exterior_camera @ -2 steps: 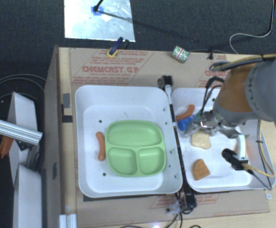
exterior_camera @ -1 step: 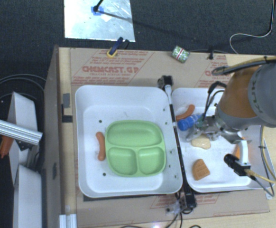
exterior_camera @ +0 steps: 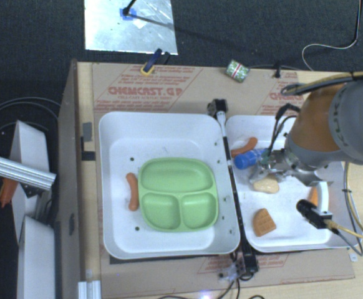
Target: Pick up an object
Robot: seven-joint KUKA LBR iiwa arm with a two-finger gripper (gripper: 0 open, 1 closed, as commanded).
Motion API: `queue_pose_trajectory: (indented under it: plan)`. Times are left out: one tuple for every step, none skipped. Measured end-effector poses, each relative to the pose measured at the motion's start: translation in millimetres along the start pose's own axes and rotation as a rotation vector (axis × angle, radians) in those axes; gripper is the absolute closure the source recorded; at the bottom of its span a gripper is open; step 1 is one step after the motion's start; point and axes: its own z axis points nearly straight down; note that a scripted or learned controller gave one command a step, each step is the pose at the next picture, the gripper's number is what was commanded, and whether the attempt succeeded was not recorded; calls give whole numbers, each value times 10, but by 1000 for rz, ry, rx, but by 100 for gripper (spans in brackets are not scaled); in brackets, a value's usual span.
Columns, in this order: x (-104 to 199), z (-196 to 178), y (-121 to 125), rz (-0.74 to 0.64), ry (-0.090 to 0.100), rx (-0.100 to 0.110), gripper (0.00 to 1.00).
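My gripper [exterior_camera: 266,167] is low in the right bin [exterior_camera: 292,240], at its left middle. It sits between a blue object [exterior_camera: 245,161] on its left and a pale yellow lump [exterior_camera: 266,185] just below it. I see nothing clearly held by it. A reddish sausage [exterior_camera: 244,146] lies behind the blue object. A brown toast-like piece [exterior_camera: 264,222] lies at the front of the bin. A small orange piece [exterior_camera: 314,195] shows at the right, partly hidden by the arm.
The left bin [exterior_camera: 115,167] holds a green divided tray [exterior_camera: 178,192] and an orange sausage [exterior_camera: 132,191] left of it. The grey arm [exterior_camera: 337,126] covers the right bin's far right side. A black clip [exterior_camera: 218,108] sits where the bins meet.
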Motion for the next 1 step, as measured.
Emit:
queue_pose_trajectory:
  plan:
    - [702, -903, 32, -1, 1, -1, 100]
